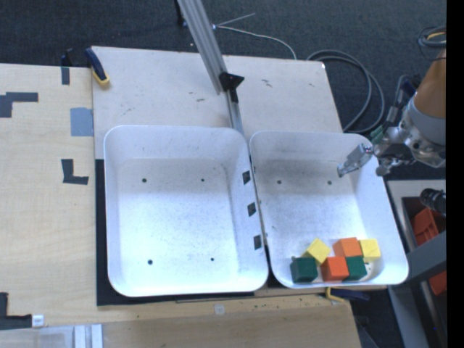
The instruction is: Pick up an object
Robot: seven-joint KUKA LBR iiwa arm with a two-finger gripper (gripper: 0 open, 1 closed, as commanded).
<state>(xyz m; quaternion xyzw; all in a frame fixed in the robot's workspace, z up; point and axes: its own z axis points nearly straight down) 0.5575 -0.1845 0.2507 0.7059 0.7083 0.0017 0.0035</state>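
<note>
On your far left lies a pale wooden bench (pixel 43 209) marked with grey tape. Next to it sits the left bin (pixel 174 281), a shallow white tray with rounded corners and a matte, speckled floor showing small dark dots. Beside it, with the rims touching, is the right bin (pixel 304 147), of the same moulded white make. A slim metal rail (pixel 205 38) slants down from the top toward the seam between them.

The things to pick up sit at the right bin's near corner: a tight cluster of small, hard-edged blocks. Going rightward, you have a green block (pixel 304 270), a yellow block (pixel 318 250), an orange block (pixel 335 267), another orange block (pixel 349 246), a second green block (pixel 356 267) and a second yellow block (pixel 370 249).

Over that bin's far right rim hangs the gripper (pixel 357 159); its jaws carry nothing, and you cannot tell how far apart they stand.

Your likely trouble is the crowding. The blocks press together and against the wall, so a descending finger may land on a block's top or pinch two at once. Their smooth faces could also slip.
</note>
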